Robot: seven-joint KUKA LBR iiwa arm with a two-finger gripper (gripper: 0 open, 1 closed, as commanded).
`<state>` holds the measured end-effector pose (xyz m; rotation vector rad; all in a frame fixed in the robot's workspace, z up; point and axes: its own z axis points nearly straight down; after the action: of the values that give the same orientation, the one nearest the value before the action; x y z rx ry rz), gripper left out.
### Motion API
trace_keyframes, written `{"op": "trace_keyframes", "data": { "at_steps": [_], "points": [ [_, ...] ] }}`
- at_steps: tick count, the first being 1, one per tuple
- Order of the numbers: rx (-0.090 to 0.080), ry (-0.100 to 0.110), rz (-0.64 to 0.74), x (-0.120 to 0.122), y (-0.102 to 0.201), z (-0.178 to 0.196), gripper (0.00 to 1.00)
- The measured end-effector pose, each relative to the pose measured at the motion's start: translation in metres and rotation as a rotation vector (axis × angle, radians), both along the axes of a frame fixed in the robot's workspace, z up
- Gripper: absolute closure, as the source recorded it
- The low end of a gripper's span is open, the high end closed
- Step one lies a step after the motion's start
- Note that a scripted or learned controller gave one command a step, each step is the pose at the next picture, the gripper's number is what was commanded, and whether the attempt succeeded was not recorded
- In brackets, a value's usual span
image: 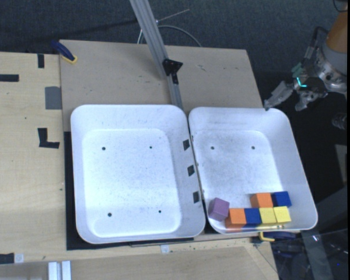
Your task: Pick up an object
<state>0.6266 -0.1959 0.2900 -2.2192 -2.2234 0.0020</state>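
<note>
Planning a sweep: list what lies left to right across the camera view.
Blue and yellow tool → left bin → purple block → yellow blocks → end effector, off past the right bin's far right corner.

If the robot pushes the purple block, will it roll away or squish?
Probably neither. The purple block looks flat-sided with corners, so it should slide, not roll. It seems stiff, likely wood or plastic. It sits by the orange block near the right bin's wall, so it might jam. The hand is far off.

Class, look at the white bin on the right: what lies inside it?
Inside the right bin, in its near corner: a purple block, two orange blocks, two blue blocks and two yellow blocks. Anything beneath them is hidden.
</note>
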Motion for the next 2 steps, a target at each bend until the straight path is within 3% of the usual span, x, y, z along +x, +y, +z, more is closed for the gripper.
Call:
{"op": "trace_keyframes", "data": {
  "at_steps": [1, 2],
  "points": [
    [0.001, 0.007, 0.000, 0.021, -0.002, -0.077, 0.00],
    [0.002, 0.006, 0.001, 0.036, 0.025, -0.141, 0.00]
  ]
}}
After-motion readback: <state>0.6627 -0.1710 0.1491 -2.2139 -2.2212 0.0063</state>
